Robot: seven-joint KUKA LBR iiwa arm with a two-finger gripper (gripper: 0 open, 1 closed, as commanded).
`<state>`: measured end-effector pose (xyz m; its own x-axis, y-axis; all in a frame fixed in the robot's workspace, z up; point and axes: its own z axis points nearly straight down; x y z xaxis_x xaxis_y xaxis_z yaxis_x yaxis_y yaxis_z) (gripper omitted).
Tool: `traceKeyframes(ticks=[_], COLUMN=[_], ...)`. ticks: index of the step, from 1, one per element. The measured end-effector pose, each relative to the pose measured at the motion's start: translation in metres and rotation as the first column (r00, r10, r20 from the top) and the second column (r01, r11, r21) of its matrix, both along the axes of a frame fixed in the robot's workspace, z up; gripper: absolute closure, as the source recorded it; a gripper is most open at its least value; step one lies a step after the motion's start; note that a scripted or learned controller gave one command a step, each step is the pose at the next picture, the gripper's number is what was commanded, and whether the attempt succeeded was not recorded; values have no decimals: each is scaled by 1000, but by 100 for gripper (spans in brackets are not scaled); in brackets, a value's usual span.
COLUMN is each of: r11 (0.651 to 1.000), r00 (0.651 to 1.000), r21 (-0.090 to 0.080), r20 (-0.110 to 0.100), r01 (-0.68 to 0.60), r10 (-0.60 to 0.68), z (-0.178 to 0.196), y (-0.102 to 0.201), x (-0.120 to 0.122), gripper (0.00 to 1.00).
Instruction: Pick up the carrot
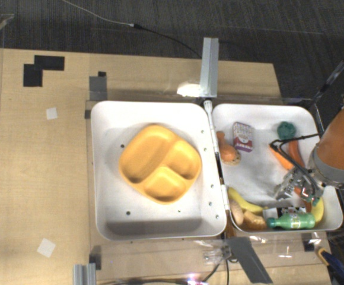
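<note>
From my feed the gripper (295, 187) sits low in the right bin (261, 113), toward its near right part, but the fingertips are a tangle of metal and wires and I cannot tell how they stand or whether anything is caught there. The arm (341, 150) comes in from the right edge, its orange band bulking over the bin's right wall, with the wrist angled down and leftward.

The carrot (287, 151) lies just beyond the gripper on the far side, slanted, its green top (286, 129) toward the far wall; a black cable crosses over it. Near the gripper's near side I see a green bottle (292, 221) on its side along the near wall, with a banana (246, 202) to its left. The left bin (107, 218) holds a yellow divided plate (160, 162).
</note>
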<state>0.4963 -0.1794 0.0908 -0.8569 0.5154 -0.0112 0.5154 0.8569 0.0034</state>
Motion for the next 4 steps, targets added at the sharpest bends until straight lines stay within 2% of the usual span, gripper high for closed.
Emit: traceKeyframes(ticks=[1,2,3,4], r11=[986,999,978,907], r00=[986,999,978,907], r21=[-3,0,3,5], r20=[4,4,4,-6], r01=[-169,34,210,421], r10=[169,-34,-210,-421], z=[116,-1,107,93], y=[40,2,11,62], x=[-5,-5,26,23], gripper=[100,100,100,100])
